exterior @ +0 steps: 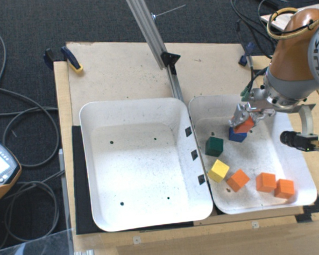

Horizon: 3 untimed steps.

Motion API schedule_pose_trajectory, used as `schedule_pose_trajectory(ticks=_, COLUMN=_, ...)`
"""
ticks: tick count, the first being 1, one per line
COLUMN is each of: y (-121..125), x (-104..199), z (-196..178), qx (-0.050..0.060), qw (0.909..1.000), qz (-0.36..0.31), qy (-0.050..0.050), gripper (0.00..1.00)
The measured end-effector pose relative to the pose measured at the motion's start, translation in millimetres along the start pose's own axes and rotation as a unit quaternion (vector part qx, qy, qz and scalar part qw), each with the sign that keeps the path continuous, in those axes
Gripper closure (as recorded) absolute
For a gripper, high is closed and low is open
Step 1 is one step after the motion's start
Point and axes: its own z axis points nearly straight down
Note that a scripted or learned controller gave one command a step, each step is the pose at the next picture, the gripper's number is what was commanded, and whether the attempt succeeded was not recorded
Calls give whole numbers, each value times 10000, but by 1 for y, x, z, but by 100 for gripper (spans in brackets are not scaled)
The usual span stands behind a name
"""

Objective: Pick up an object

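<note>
Bench top (124, 72): matt, pale wood-like board, finely speckled. Both bins, left (135, 163) and right (299, 169): smooth white plastic with a dull sheen. At twelve o'clock, a rail (148, 28) of brushed grey metal. Arm (297, 40): glossy orange shell. Blocks (266, 182): matt, evenly coloured faces. Floor (21, 62): dark, rough carpet.

A single fixed camera is mounted above the desk (123, 62) and looks down at a slant. It stands far enough back to take in both white bins, the left bin (94, 115) and the right bin (299, 169), plus dark carpet and cables around the desk. The far desk edge lies toward the top; the arm (294, 46) enters from the right
</note>
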Motion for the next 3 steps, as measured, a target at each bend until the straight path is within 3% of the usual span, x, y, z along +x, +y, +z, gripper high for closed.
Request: schedule_pose_trajectory(ticks=3, y=57, x=164, z=-15, qx=5, qw=10000, qz=-4, qy=1, gripper=100)
